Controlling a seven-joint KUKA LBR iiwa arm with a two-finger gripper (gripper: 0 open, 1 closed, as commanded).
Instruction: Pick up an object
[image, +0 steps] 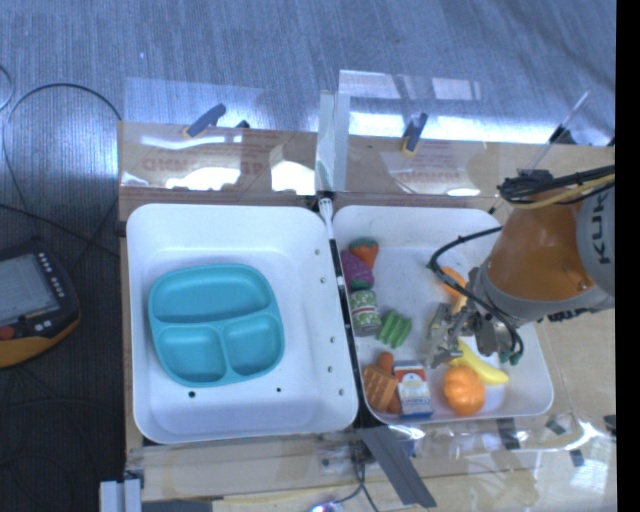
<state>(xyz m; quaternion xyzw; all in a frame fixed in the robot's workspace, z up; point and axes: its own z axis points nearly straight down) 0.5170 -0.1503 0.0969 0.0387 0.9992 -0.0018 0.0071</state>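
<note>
Several toys crowded the gripper (447, 335) in the right bin (525, 400); its grip state could not be told, and it risked nudging the banana (483, 366) or orange (463, 391) aside.

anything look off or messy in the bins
Nothing stands out. The toy foods lie loose in the right bin, none spilled over its rim, and the teal divided plate sits flat in the left bin.

Teal divided tray (215, 322) in left bin (240, 225).
</note>
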